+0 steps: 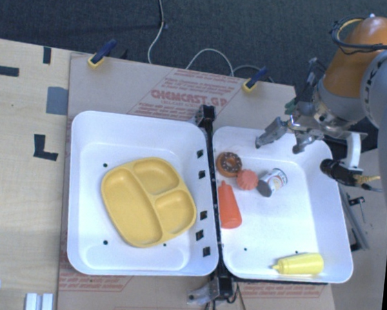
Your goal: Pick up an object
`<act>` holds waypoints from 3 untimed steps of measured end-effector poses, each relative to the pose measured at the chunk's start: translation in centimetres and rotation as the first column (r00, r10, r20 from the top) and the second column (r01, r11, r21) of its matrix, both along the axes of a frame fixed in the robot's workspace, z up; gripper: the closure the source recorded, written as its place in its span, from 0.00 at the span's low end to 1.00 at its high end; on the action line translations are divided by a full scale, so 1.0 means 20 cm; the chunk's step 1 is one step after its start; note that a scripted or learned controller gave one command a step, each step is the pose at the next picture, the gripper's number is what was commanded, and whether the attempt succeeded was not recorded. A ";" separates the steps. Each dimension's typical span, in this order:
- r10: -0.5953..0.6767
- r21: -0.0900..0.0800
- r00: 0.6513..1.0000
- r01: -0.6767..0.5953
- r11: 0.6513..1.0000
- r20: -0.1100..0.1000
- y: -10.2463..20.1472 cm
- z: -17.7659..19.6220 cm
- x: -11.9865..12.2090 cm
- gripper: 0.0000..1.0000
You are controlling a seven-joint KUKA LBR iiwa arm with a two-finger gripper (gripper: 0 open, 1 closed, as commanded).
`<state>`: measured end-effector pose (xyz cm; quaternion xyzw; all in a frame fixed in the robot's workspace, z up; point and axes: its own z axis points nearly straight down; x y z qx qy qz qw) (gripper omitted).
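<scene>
One yellow divided plastic tray [148,200] left; five small items right; the open, empty two-finger gripper [283,141] hovers above the right white bin's [324,228] far edge.

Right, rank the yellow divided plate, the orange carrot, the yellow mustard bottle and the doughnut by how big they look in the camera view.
1. yellow divided plate, by far the largest.
2. orange carrot and yellow mustard bottle: these look about alike, so no ranking between them.
3. doughnut, the smallest.
</scene>
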<state>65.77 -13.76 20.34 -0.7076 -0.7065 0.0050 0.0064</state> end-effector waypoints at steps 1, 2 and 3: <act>0.003 -0.002 1.000 -0.003 1.000 0.014 0.00 0.05 0.01 0.00; 0.003 -0.002 1.000 -0.003 1.000 0.009 -0.01 -0.26 -0.03 0.00; 0.003 -0.003 1.000 -0.003 1.000 0.011 -0.03 -0.49 -0.03 0.00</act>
